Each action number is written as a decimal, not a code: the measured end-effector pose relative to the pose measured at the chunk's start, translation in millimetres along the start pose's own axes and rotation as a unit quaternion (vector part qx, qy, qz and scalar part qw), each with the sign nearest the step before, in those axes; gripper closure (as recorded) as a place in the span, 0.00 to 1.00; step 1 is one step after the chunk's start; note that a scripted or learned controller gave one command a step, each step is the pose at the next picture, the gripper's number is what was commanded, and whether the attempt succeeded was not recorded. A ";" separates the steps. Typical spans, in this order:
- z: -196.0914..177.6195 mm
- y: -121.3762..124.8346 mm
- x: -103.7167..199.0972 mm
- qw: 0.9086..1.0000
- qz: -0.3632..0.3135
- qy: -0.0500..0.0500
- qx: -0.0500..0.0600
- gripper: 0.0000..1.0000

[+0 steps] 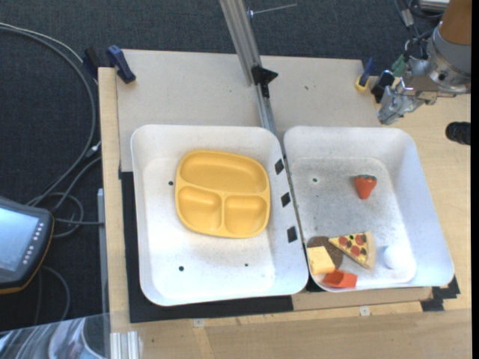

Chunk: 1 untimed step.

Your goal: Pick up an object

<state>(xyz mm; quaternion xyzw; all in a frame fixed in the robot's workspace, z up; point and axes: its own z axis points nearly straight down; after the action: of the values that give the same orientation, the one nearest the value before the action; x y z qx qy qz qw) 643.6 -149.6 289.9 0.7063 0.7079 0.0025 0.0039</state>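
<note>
In the left white bin point(150, 223) lies a yellow plastic divided plate point(222, 193), alone. The right white bin point(419, 193) holds a small red strawberry toy point(364, 186) near its middle, and along the lower edge of the frame a yellow cheese block point(321, 260), a pizza slice toy point(355, 247), a red-orange piece point(340, 279) and a white egg point(394, 257). The claw point(392, 111) hovers at upper right, above the bench point(187, 88) beyond the bin's rim, with nothing in it; how far it gapes I cannot tell. Judging by this, the approach is in hand: next it must come down-left over a chosen toy and descend.
</note>
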 end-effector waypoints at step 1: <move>3.2 -27.6 55.1 1.000 -0.002 0.002 0.006 1.00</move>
<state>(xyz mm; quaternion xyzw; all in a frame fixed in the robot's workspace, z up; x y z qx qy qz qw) 615.9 -94.6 286.3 0.7051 0.7091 -0.0002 -0.0023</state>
